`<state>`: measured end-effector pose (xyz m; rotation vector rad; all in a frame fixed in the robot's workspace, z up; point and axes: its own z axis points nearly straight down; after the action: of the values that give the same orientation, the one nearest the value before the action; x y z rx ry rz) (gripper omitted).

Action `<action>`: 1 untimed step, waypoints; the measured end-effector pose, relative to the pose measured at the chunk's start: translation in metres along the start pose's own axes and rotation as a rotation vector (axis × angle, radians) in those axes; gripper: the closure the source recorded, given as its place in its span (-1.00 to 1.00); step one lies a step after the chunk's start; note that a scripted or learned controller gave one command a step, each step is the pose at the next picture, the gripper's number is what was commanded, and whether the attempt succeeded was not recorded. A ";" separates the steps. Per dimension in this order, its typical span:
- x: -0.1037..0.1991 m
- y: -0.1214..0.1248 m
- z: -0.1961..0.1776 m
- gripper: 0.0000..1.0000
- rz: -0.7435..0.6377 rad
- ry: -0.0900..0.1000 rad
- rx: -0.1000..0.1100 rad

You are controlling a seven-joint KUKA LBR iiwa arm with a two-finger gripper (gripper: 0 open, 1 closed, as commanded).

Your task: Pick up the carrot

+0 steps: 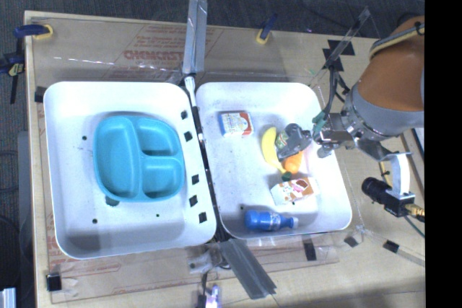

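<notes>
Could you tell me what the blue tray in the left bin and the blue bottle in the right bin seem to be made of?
The blue tray looks like moulded plastic: one even light blue, rounded compartments, a soft sheen. The blue bottle also appears plastic, glossy, with a paler cap end; its label is too small to read.

Even overhead light, white bins (72, 112) slightly overexposed, soft overall focus, faint shadows.

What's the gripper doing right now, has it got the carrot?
Gripper: down in the right bin, right over the carrot beside the banana; a hold cannot be told from this view.
</notes>
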<state>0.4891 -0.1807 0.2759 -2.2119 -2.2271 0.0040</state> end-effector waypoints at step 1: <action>-0.021 -0.004 0.030 -1.00 -0.437 -0.001 -0.002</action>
<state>0.4854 -0.2020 0.2455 -1.6772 -2.6546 0.0018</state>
